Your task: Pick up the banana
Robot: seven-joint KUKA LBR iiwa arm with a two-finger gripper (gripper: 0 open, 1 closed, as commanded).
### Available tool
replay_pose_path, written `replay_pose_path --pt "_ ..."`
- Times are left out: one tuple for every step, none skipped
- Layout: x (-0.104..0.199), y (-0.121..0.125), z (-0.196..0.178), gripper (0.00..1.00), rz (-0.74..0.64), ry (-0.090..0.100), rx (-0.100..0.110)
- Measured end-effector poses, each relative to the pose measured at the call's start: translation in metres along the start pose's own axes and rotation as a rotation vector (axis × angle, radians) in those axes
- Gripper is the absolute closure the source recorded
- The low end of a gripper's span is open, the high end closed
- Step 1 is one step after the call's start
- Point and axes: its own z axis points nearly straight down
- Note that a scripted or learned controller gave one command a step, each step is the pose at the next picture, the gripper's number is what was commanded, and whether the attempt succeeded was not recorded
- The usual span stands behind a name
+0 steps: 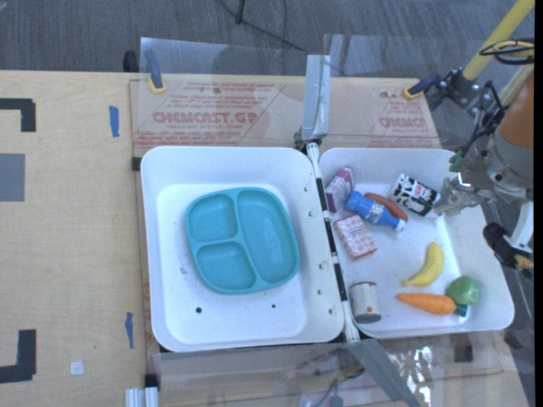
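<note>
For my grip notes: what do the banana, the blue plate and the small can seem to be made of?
Banana: likely plastic toy, smooth, even yellow. Blue plate: likely moulded plastic, one flat turquoise colour, three compartments, soft sheen. Small can: perhaps metal, greyish side and pale top; too small to be sure.

The yellow banana (427, 264) lies curved, apparently flat, in the right bin, just above the carrot.
</note>
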Motion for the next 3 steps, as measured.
replay_pose_path --pt "0.0 0.0 0.0 0.0 -0.001 0.0 0.001" --pt "-0.03 -0.028 0.1 0.0 0.024 0.003 0.0" --pt "-0.031 -0.028 0.091 1.0 0.025 0.001 -0.002"
